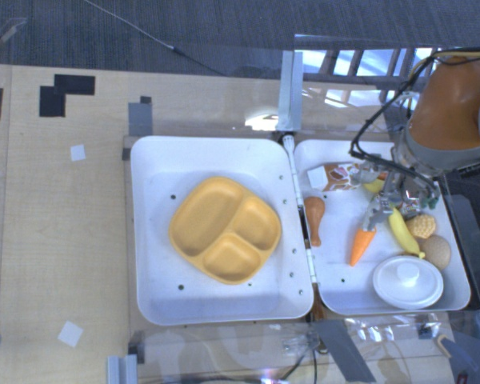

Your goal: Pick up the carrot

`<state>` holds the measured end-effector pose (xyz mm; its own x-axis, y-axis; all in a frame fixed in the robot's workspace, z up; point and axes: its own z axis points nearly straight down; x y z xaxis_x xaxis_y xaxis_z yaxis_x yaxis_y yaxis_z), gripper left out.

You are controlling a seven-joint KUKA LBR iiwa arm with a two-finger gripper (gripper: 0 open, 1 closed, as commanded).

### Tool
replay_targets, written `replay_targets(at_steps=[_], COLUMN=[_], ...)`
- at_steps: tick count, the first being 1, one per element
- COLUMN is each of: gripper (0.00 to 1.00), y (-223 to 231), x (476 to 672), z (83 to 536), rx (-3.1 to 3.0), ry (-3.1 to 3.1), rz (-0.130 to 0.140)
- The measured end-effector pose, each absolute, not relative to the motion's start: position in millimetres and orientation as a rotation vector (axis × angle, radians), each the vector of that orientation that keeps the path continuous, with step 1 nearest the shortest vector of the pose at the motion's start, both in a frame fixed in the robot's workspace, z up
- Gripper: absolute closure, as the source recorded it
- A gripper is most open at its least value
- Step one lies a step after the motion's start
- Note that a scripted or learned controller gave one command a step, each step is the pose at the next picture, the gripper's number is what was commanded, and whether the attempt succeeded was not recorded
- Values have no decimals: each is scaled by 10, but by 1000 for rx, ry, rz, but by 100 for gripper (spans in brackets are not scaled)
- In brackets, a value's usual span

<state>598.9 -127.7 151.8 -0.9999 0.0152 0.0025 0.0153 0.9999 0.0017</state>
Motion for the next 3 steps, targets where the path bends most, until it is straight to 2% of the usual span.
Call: replay_targets(at_steps=[1, 2, 3], gripper=[0, 100, 100], y=[-880, -865, -593], x=[5602, 5633, 5291], z=[901, 1030, 2588], rx=[0, 10, 555], ry=[-3157, -3165, -3109], rz=[2, 2, 6])
